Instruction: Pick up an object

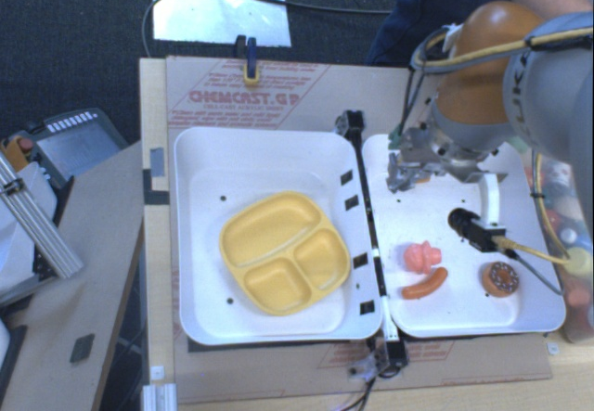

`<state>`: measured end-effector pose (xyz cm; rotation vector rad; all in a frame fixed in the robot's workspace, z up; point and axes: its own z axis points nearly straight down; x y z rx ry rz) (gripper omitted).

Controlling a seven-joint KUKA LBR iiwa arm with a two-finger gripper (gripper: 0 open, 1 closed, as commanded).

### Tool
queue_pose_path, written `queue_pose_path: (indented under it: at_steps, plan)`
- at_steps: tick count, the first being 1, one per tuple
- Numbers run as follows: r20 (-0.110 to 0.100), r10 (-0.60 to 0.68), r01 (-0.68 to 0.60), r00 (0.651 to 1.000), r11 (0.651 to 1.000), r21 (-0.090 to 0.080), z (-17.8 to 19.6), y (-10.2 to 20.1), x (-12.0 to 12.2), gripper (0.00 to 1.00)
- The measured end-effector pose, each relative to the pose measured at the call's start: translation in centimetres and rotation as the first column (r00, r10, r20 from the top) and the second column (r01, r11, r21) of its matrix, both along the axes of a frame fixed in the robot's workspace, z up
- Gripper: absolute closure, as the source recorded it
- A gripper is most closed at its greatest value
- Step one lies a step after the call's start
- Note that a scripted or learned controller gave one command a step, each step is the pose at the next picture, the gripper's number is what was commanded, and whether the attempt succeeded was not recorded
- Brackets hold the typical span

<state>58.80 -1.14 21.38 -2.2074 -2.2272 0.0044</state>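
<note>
Jaws hang over right bin, state unreadable. Toy sausage lies below them toward the near rim, long axis roughly crosswise; pink toy just above it.

we see: left bin white | divided tray plain yellow | right bin white | cupcake toy pink | sausage toy orange-red | donut toy brown, speckled | arm grey, orange band | worktop tan, red print

Bright even overhead light, glare on the white bins, soft shadows, slight overall blur
</note>
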Motion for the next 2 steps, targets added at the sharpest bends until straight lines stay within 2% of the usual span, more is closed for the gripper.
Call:
queue_pose_path:
  at_steps: [1,2]
  plan:
    - [0.000,0.000,0.000,1.000,1.000,0.000,-0.7,4.3,-2.4,1.00]
    - [0.000,0.001,-0.001,1.000,1.000,0.000,-1.1,9.9,-4.7,1.00]
